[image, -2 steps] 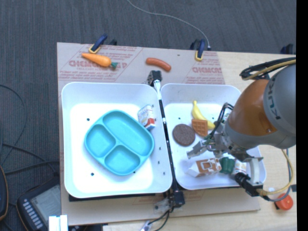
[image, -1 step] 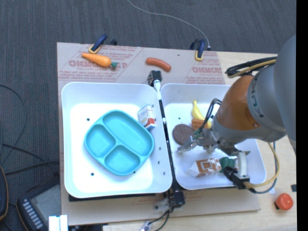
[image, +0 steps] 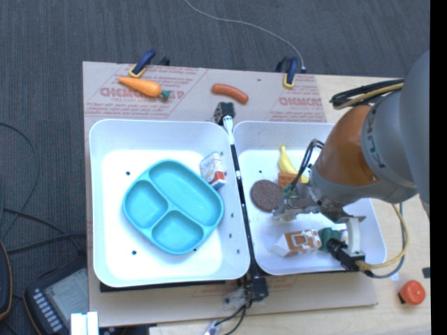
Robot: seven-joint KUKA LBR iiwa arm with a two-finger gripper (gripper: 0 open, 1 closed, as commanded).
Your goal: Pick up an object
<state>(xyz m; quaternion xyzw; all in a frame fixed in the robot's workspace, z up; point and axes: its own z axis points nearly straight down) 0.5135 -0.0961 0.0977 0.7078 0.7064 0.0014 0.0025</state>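
Two white bins sit side by side on the desk. Nearest, in the right bin (image: pixel 377 246), a small carton (image: pixel 302 241) lies flat. It looks light and crushable; best pinched across its narrow sides. Just beyond, the jaws (image: pixel 290 206) hover above a brown disc (image: pixel 264 195); I cannot tell their opening. Farther lies a banana (image: pixel 285 160). Left, a blue tray (image: pixel 172 206).

The light is bright and even, falling from overhead. The two shallow white plastic bins (image: pixel 98 187) gleam almost washed out, with only faint, soft shadows along their inner walls. The dark grey carpet floor (image: pixel 56 26) stays dim by comparison. The big grey robot arm (image: pixel 401 145) looms slightly soft; elsewhere edges stay fairly sharp.
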